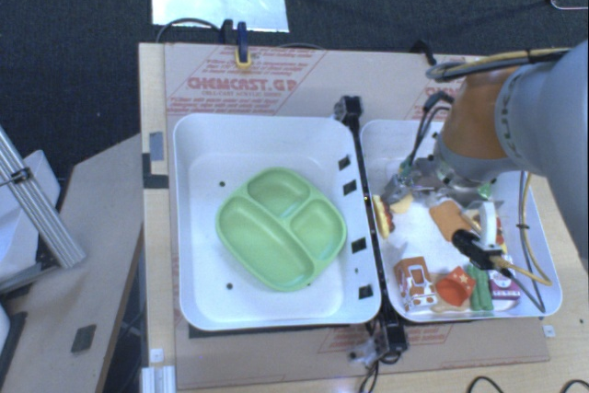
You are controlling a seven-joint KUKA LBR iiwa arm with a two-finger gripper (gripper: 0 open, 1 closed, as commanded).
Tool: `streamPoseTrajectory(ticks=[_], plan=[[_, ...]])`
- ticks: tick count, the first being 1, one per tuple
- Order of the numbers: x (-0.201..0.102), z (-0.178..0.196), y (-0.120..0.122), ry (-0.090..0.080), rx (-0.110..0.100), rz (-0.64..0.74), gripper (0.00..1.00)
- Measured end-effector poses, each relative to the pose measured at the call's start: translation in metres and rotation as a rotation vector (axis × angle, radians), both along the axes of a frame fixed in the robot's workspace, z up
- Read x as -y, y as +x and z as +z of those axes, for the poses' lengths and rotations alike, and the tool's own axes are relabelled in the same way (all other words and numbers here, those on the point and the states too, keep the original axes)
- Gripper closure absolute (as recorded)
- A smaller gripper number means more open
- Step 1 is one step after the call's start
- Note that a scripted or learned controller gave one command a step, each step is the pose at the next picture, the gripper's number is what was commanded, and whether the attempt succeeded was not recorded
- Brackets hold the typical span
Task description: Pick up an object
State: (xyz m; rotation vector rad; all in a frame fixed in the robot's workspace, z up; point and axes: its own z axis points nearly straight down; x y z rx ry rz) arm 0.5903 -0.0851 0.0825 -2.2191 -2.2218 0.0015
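Reaches down into the right bin (391, 143) with the claw (403, 187), set low near the divider between the two bins. Cannot tell whether wide or narrow, since the grey wrist and the orange band cover it. Nothing seen gripped.

Just beside the claw, toward the divider, a small yellow-and-red piece (380, 216). On the claw's near side, a tan flat piece (447, 218). Further toward the front rim, a little toy house (414, 283), an orange-red lump (454, 288) and a green piece (481, 285), crowded along the front wall and touching or nearly so. Probably tipped in loose as pick targets, any one of them serving the task. Judging by the pose, aims at the yellow-and-red piece or the bare floor next to it.

Well apart from the claw, across the divider, a green divided plate (281, 228) lying flat in the left bin (212, 152). Likely too broad and flat for an easy pinch.

Beyond the claw, behind both bins, a brown protective sheet (248, 74) spread over the desk (152, 225), presumably to shield the surface. Printed in red: "CHEMCAST GP". Smaller line beneath too fine to read.
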Motion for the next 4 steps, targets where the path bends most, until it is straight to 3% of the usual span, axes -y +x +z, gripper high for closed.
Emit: streamPoseTrajectory(ticks=[1, 3, 4], plan=[[0.000, 0.013, 0.001, 0.000, 0.005, 0.000, 1.00], [0.003, 0.121, 0.005, -0.001, 0.008, 0.003, 1.00], [0.003, 0.143, 0.007, 0.000, 0.005, 0.004, 1.00]])
